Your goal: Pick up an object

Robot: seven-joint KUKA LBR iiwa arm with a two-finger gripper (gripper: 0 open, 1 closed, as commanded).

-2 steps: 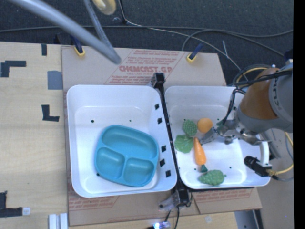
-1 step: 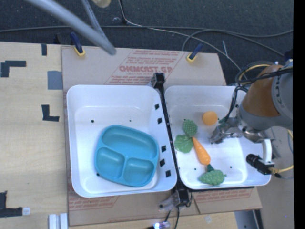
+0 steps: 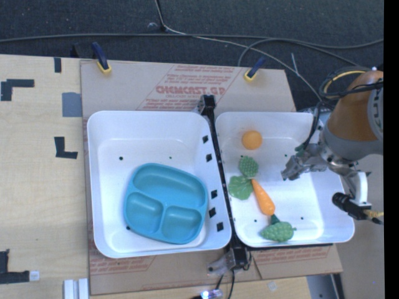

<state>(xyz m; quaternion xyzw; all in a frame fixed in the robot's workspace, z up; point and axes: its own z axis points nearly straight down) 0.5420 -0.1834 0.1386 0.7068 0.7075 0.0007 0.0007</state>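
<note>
Claw (image 3: 292, 172) hovers low over the right bin (image 3: 312, 229), grip state unclear, nothing lifted yet; carrot (image 3: 263, 197), ball (image 3: 252, 140) and greens (image 3: 240, 187) lie untouched.

Glossy white plastic bins (image 3: 149, 122); smooth blue plastic tray (image 3: 166, 202).

Right bin (image 3: 312, 229): orange ball (image 3: 252, 140) at 11 o'clock; carrot (image 3: 263, 197) central, green pieces (image 3: 240, 187) beside it. Gripper (image 3: 290, 172) at 3 o'clock, apparently above the floor. Left bin (image 3: 112, 126): blue tray (image 3: 165, 202).
</note>
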